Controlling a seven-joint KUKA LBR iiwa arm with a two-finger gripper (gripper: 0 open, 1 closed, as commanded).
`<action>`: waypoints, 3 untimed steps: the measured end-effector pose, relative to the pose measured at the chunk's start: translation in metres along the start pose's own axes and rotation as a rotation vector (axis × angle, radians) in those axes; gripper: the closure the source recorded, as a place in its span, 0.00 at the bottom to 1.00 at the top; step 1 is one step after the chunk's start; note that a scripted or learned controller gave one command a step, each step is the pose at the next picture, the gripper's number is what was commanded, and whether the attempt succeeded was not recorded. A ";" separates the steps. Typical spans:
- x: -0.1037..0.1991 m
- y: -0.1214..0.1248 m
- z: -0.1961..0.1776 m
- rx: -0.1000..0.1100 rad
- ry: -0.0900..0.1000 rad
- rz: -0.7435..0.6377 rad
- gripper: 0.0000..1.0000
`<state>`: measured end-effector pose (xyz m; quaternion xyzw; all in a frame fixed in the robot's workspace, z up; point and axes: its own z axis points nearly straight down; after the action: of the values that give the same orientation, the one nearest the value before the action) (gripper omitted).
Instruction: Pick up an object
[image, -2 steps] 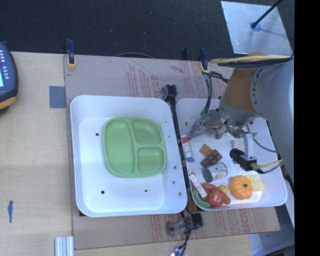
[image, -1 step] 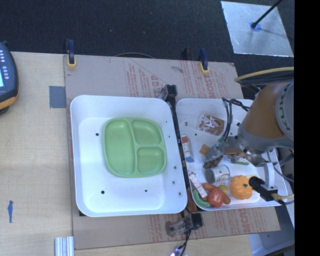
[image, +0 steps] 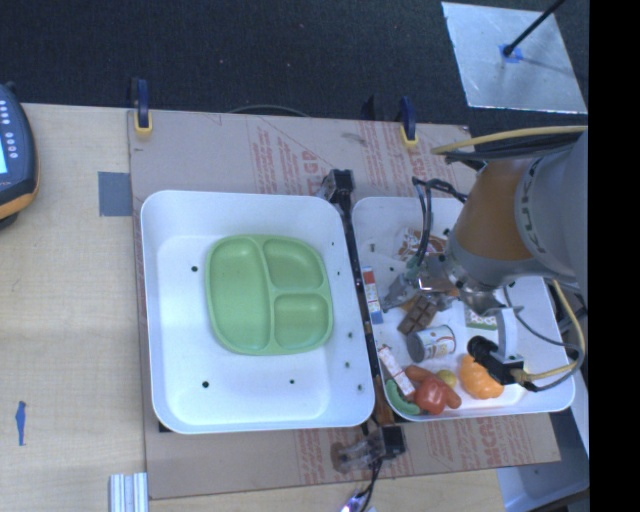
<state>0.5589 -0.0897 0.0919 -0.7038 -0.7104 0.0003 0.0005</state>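
The right bin (image: 555, 310) holds several small items. Among them are a brown bar (image: 417, 316), a small white can (image: 436, 343), an orange toy fruit (image: 480, 380), a red toy vegetable (image: 432, 394) and a green piece (image: 398, 401). A slim tube (image: 372, 296) lies along the bin's left wall. My gripper (image: 420, 283) is low in the right bin, just above the brown bar, and the wrist and cables cover much of it. Nothing can be seen held in it.
The left bin (image: 170, 300) holds a green divided plate (image: 268, 294). A red and white tube (image: 396, 374) lies near the right bin's front left corner. The arm's orange band (image: 495, 215) hangs over the right bin's far side. A handheld pendant (image: 14, 150) sits at the far left.
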 end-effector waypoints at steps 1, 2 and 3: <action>-0.010 0.080 0.000 0.005 0.000 0.006 0.00; -0.010 0.091 0.001 0.035 0.004 0.013 0.00; -0.010 0.091 0.001 0.034 0.003 0.010 0.00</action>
<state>0.6501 -0.0986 0.0907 -0.7073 -0.7067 0.0116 0.0136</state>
